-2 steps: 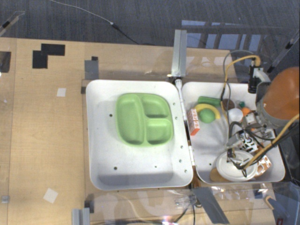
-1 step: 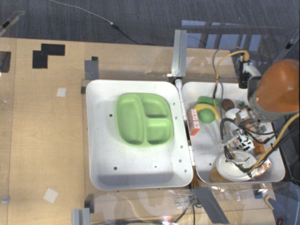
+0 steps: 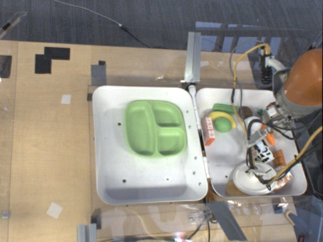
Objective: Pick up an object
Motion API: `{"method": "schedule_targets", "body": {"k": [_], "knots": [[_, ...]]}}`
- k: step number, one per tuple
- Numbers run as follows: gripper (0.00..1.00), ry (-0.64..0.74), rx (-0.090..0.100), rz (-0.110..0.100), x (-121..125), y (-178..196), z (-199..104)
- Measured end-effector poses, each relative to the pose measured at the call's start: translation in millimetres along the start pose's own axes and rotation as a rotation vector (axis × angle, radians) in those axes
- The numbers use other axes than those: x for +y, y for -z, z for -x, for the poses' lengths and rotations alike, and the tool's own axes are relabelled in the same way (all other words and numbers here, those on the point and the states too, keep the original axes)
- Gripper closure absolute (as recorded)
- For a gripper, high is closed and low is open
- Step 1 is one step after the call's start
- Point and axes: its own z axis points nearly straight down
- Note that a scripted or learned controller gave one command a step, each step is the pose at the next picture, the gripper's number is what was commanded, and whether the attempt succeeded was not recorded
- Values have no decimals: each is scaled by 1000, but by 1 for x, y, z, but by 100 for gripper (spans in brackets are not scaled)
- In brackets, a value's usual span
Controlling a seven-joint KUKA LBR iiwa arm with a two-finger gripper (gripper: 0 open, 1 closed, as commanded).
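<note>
- Camera view: the left bin [image 3: 108,150] holds a green divided tray [image 3: 154,127], lying flat near its upper middle.
- The right bin [image 3: 222,158] holds a green ball [image 3: 222,124] beside a yellow banana-like piece [image 3: 222,116], a red-and-white carton [image 3: 207,130] along its left wall, and a white round dish [image 3: 247,181] at lower right.
- The gripper [image 3: 261,153] hangs above the dish among cables; whether it is open or closed, I cannot tell.
</note>
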Motion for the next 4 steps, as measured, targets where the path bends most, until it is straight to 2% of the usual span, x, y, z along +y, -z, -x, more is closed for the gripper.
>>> {"method": "schedule_targets", "body": {"k": [1,2,3,4], "knots": [[0,51,9,-12,18,-20,58],[0,-45,11,-12,17,-20,95],[0,-106,9,-5,-5,-21,96],[0,-109,8,-4,-41,-22,101]]}}
